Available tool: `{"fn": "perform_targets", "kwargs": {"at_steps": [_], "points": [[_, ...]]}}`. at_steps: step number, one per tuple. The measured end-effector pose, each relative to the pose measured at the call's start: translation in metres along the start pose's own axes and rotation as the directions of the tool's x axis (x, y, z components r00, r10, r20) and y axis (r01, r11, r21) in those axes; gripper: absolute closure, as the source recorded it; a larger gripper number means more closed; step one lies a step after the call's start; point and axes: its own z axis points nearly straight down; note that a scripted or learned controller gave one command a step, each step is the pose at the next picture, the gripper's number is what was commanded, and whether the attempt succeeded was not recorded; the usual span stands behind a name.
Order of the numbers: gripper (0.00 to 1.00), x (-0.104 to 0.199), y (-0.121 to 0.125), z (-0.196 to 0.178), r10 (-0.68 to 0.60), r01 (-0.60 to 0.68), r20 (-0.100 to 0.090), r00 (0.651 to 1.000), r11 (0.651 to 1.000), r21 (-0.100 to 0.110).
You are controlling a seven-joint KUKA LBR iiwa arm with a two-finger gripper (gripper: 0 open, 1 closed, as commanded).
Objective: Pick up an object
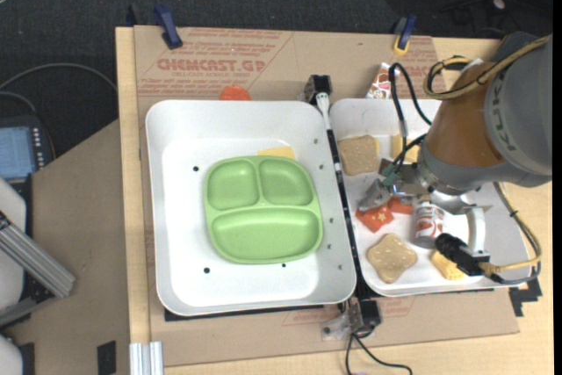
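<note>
Gripper [384,191] hangs low in the right bin [509,234] over a red toy [379,216]; finger state I cannot tell. Crowding bread [391,256] and can [428,224] could spoil the grab

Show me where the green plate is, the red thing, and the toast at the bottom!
green plate [262,211]: camera view, on the divider where its three sections meet.
red thing [379,218]: camera view, on its middle, in the right bin.
toast [391,256]: camera view, on the slice's center, in the right bin.
</note>
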Motion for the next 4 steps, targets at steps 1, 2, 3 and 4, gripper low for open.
{"fn": "perform_targets", "kwargs": {"at_steps": [1, 2, 3, 4], "points": [[1.0, -0.003, 0.003, -0.011, 0.003, -0.003, 0.005, 1.0, 1.0, -0.009], [0.0, -0.003, 0.003, -0.011, 0.003, -0.003, 0.005, 1.0, 1.0, -0.008], [1.0, -0.003, 0.003, -0.021, 0.004, -0.004, 0.006, 1.0, 1.0, -0.011], [0.0, -0.003, 0.003, -0.021, 0.004, -0.004, 0.005, 1.0, 1.0, -0.01]]}}
